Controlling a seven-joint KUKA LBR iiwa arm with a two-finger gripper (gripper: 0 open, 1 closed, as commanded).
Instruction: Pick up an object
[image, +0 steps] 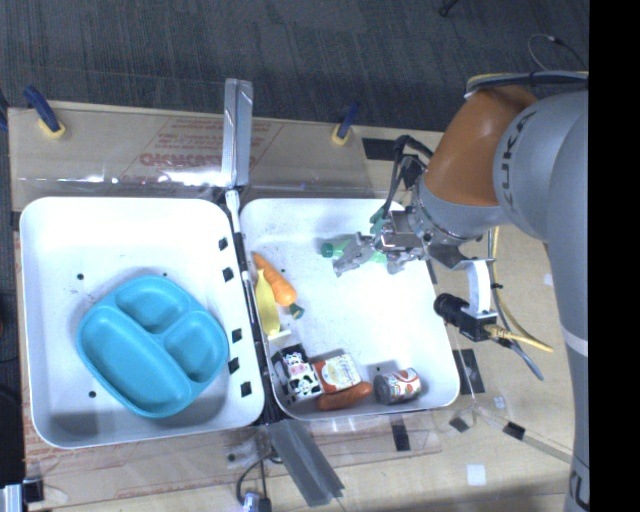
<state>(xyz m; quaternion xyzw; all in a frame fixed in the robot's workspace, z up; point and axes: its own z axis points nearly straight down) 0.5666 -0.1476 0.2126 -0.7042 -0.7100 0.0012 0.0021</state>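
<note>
**Go Down Slowly and Pick One Toy**

The gripper (365, 252) hangs over the upper middle of the right bin (432, 330). I cannot tell if its fingers are open or closed, or if the small green thing (328, 247) by them is held. The toys lie lower left of it: a carrot (276, 281), a banana (267, 308), a sausage (343, 399) and a can (398, 384). They crowd the bin wall, so I think it should aim at one toy's middle. A blue tray (150, 343) sits in the left bin (40, 300).
</note>
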